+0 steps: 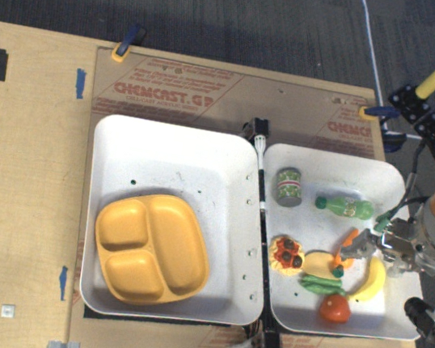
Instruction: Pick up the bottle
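The pincer (pixel 364 243) hangs low over the right bin (pixel 329 164); how wide it stands I cannot tell. The green bottle (pixel 346 206) lies on its side just behind it. Best move back, centre over the body, and straddle it crosswise, clear of the can (pixel 288 186).

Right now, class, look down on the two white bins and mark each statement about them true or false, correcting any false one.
1. The yellow three-compartment plastic plate lies in the left white bin. True.
2. The green plastic bottle stands upright. False: it lies on its side.
3. The red tomato sits nearer the camera than the yellow banana. True.
4. The small green-labelled can is on the plate. False: it is in the right white bin.
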Motion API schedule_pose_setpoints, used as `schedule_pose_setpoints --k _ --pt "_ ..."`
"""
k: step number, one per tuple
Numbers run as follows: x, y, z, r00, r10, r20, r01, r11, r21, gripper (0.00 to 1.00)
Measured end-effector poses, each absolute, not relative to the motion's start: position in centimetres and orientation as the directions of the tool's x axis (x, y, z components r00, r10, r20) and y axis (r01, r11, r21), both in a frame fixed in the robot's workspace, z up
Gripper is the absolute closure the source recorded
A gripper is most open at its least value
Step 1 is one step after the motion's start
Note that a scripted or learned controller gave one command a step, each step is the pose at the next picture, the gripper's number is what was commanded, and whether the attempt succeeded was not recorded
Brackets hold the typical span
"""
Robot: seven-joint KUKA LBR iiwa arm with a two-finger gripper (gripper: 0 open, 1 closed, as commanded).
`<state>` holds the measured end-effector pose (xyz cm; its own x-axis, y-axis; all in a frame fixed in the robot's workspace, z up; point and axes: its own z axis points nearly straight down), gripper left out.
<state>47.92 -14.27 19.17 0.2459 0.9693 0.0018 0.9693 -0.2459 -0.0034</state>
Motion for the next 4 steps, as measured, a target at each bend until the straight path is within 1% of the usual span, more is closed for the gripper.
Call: schedule_pose_setpoints --k 1,2,3,4 --pt "47.9 -12.3 17.5 -0.009 1.0 0.002 1.0 0.009 -0.002 0.0" --pt "47.9 -19.4 15.9 -0.057 0.998 -0.002 0.998 0.057 0.001 0.0" --pt "47.9 -12.5 14.4 0.105 0.994 0.002 0.994 -0.105 -0.003 0.0" --pt "48.0 -10.6 18.2 -0.127 0.992 -0.001 0.992 0.127 0.003 0.0"
